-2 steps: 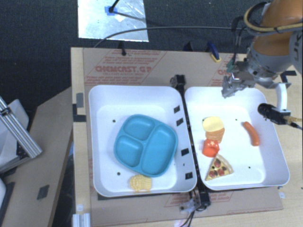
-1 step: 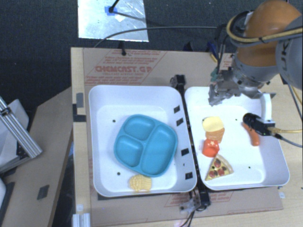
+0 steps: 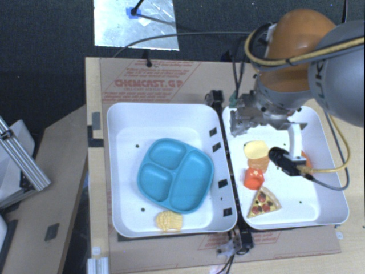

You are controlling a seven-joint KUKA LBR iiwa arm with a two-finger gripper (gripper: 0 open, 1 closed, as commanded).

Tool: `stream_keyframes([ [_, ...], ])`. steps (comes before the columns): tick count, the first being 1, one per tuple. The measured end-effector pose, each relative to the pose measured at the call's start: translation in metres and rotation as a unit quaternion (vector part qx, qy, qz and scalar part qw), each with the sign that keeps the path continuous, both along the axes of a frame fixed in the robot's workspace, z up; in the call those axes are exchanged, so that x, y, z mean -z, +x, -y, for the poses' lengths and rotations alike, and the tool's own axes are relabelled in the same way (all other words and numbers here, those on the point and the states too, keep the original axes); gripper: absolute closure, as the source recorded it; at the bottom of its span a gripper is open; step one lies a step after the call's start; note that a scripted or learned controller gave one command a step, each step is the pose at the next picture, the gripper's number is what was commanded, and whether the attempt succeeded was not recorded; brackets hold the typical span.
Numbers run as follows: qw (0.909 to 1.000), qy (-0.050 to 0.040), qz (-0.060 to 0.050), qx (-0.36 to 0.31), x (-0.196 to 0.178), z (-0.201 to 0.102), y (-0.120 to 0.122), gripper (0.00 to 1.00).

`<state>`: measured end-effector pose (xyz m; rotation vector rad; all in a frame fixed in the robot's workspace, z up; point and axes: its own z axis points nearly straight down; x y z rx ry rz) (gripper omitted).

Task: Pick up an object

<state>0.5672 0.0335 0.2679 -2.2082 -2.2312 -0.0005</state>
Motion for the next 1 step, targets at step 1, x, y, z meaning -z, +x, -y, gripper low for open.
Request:
stream_keyframes([
  [1,1.0000,0.0002,0.000,0.000,0.0250,-0.0504,-0.0135,1.00],
])
